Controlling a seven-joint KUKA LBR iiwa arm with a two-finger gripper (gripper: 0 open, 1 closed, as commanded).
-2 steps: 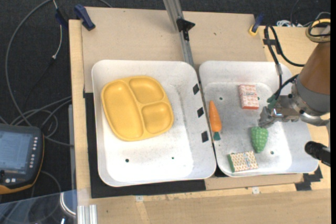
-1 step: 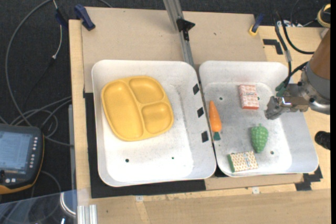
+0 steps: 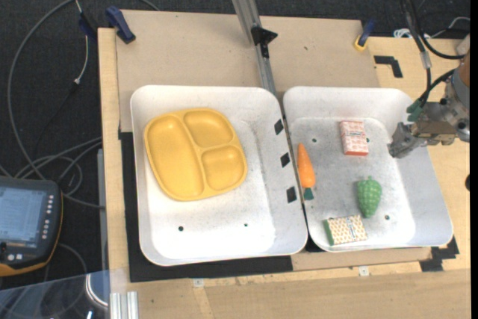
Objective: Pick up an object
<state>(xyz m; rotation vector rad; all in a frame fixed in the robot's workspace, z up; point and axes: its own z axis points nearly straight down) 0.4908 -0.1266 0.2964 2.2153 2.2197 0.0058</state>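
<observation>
A bare wooden bench (image 3: 224, 41) on dark carpet carries two shallow white bins side by side. The left bin (image 3: 149, 235) holds a yellow divided plate (image 3: 196, 153). The right bin (image 3: 426, 220) holds four small things: an orange carrot (image 3: 305, 165) lying along its left wall, a pink box (image 3: 353, 137) near the top, a bumpy green toy (image 3: 368, 195) lower down, and a patterned beige box (image 3: 346, 229) at the bottom edge. The gripper (image 3: 401, 140) hangs over the bin's right rim, apart from them all; whether it is spread or pressed together I cannot tell.
</observation>
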